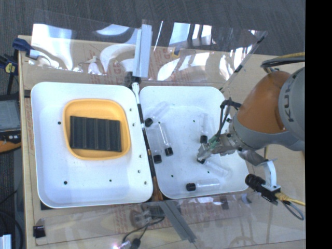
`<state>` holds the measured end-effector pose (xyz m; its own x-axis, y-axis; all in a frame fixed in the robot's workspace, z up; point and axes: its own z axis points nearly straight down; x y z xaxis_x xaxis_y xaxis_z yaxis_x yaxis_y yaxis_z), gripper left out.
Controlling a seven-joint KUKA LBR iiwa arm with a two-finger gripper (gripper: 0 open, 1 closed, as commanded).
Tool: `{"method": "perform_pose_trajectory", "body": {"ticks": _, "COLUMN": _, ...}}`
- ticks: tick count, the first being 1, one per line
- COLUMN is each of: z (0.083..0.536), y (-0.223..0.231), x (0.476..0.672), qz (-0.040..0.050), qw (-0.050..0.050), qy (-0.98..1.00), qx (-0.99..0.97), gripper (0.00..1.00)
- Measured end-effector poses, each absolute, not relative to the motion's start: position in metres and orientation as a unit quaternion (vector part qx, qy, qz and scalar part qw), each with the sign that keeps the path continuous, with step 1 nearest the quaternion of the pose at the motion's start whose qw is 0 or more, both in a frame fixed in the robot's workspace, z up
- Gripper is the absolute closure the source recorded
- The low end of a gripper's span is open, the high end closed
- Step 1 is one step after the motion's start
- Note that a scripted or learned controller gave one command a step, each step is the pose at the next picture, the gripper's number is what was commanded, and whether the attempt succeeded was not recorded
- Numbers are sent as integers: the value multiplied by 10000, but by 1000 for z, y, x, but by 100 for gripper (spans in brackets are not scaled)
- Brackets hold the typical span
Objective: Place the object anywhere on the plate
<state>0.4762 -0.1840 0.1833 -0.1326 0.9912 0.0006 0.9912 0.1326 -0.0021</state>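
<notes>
You see the gripper (203,154) low near the right bin's (176,95) right edge among clear tubes (165,136), jaw state impossible to tell, probably reaching for one because the yellow plate (93,110) waits in the left bin's (46,180) middle.

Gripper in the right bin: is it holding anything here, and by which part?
Cannot be told. The gripper is low in the right white bin among clear plastic tubes with black caps; nothing visibly sits between its fingertips.

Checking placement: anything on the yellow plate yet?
Only a dark ridged insert at the plate's centre. The clear tubes lie in the right bin, near the gripper.
</notes>
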Motion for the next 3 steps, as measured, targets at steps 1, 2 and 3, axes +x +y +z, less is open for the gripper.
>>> {"method": "perform_pose_trajectory", "body": {"ticks": 1, "z": 199, "y": -136, "x": 495, "qz": 6, "qw": 10, "qy": -7992, "qx": -6010, "gripper": 100}}
{"method": "perform_pose_trajectory", "body": {"ticks": 2, "z": 118, "y": -98, "x": 475, "qz": 10, "qw": 31, "qy": -8353, "qx": -5497, "gripper": 100}}
{"method": "perform_pose_trajectory", "body": {"ticks": 3, "z": 275, "y": -15, "x": 477, "qz": -4, "qw": -3, "qy": -8465, "qx": -5324, "gripper": 100}}
